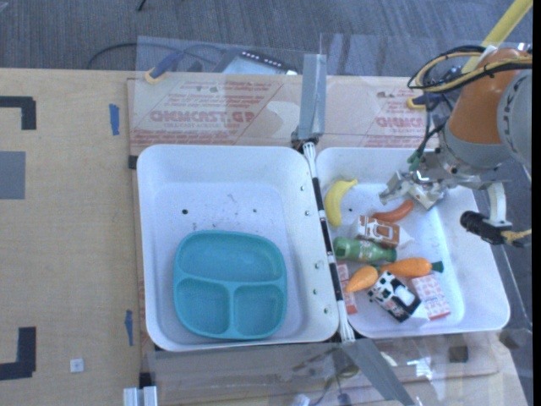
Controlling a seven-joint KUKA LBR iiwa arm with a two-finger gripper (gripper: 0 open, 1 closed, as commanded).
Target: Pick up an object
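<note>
Bench: pale wood top (68, 252), blue tape tabs and black corner marks on it; grey carpet beyond. Red print on the clear sheets behind the bins, too blurred to read.

Two white bins. Left bin (220, 176), well left of the jaws, holds one teal three-compartment tray (229, 284). Right bin (486, 299) sits under the jaws.

One arm (490, 112), grey with orange band, entering from the right. Gripper (412, 189) low over the right bin's far half; whether the jaws are apart or together, cannot tell.

Right bin contents, below and left of the jaws:
- one yellow banana (339, 199), left
- one green bottle (363, 249)
- two orange carrots (413, 267) (363, 278)
- one orange-red sausage-like piece (395, 212), just beside the jaws
- one red-white carton (377, 229), writing unreadable
- one black-white cow-patterned toy (392, 293)
- one red-white packet (432, 295), print unreadable
</note>
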